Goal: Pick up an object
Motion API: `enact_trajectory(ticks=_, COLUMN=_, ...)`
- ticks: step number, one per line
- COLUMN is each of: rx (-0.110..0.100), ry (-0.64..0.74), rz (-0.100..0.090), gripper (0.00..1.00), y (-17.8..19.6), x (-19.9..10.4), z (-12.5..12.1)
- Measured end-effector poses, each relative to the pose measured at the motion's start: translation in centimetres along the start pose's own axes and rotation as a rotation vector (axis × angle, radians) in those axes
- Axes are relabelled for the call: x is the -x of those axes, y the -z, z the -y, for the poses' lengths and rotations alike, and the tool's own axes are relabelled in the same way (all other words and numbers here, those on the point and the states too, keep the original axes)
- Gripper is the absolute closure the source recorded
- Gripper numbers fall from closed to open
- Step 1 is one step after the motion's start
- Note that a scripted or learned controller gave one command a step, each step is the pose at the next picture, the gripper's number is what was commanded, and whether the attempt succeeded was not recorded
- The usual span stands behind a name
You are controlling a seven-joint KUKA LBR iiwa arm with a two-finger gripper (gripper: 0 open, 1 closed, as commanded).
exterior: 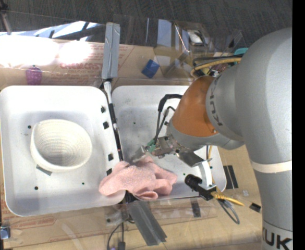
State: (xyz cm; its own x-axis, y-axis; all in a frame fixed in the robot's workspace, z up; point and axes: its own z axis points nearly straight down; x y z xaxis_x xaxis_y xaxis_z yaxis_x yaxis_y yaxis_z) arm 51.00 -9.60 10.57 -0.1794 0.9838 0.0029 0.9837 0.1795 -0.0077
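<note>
A crumpled pink cloth (139, 179) lies in the near left corner of the right bin (136, 100), and part of it hangs over the bin's front rim. My gripper (151, 150) is low in that bin, right at the cloth's far edge, with the grey arm and its orange band reaching in from the right. A small green patch shows at the gripper's tip. A white ridged bowl (61, 144) sits in the middle of the left bin (16, 103).
The divider between the two bins runs just left of the gripper. Beyond the bins, a blue block (151, 68) and a small purple object (33, 75) rest on the cardboard, with clear plastic clutter at the back right.
</note>
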Motion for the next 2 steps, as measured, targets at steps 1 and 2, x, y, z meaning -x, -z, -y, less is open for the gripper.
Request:
enact_trajectory(ticks=1, rx=-0.003, ry=0.005, rz=-0.001, gripper=1.00, y=0.77, x=0.00, z=-0.04)
enact_trajectory(ticks=2, rx=-0.003, ry=0.005, rz=-0.001, gripper=0.00, y=0.77, x=-0.01, z=-0.05)
